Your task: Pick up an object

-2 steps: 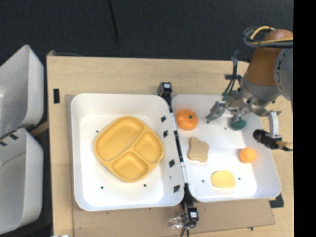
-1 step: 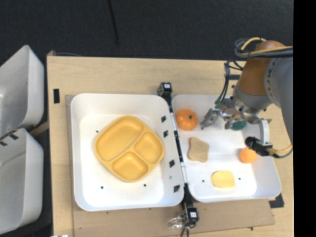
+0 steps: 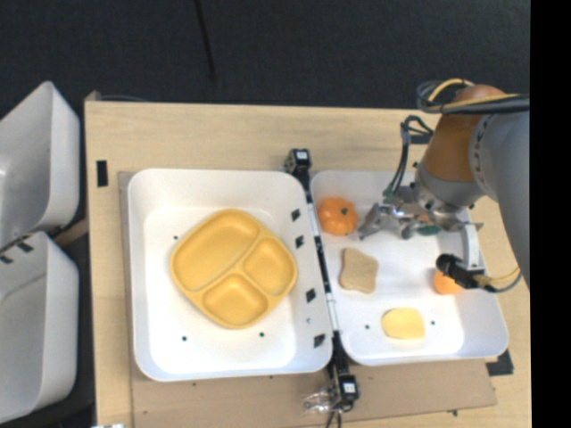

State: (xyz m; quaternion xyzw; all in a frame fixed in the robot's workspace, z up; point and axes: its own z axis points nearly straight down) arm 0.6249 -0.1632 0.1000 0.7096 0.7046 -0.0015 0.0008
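Looking down at the bench, the grey arm with the orange band [image 3: 455, 141] reached in from the right and hung over the back part of the right-hand shallow white bin [image 3: 473, 333]. The two-finger metal gripper [image 3: 385, 221] sat low there, and its fingers looked spread apart with nothing between them, though the view was a bit small to be sure how wide. Its left fingertip [image 3: 366, 230] pointed toward the round orange toy fruit [image 3: 336, 216], ending just beside it; I couldn't tell whether they touched.

In the same bin, the tan slice of toy bread [image 3: 359, 270] lay near the middle, apart from the gripper. The pale yellow oval piece [image 3: 403, 324] lay closer to the front. A small orange thing [image 3: 445, 281] sat by the right wall, partly hidden by a black part of the arm.

The left-hand white bin [image 3: 156, 346] held a yellow plastic divided plate [image 3: 234, 267] with three compartments.
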